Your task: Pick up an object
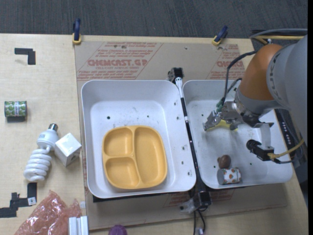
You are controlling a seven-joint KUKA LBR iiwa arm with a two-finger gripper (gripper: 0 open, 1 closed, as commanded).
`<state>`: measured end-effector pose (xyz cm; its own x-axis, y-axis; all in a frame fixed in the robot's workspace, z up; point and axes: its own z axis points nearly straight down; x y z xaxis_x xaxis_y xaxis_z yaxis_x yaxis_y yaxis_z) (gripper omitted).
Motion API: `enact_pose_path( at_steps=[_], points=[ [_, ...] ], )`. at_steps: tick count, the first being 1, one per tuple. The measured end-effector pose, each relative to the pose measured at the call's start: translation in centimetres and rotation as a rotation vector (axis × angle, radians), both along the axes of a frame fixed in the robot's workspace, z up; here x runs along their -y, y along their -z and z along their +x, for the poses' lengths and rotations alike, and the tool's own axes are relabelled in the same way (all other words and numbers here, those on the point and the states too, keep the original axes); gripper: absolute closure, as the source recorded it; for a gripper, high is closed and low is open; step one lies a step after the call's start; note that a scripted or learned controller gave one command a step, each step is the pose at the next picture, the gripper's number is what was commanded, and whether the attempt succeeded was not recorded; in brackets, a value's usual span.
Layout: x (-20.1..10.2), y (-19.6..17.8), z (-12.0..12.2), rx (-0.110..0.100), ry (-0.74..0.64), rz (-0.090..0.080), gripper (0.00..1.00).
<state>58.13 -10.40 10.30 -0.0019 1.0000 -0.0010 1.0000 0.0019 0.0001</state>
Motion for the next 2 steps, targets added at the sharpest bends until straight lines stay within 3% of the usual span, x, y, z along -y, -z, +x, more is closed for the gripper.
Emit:
enact_pose_path(
  at_steps=[1,2],
  points=[
    [-0.54,1.09,-5.09,-0.001,0.003,0.001,0.0],
    [-0.48,0.11,-4.99,0.001,0.003,0.0,1.0]
  ],
)
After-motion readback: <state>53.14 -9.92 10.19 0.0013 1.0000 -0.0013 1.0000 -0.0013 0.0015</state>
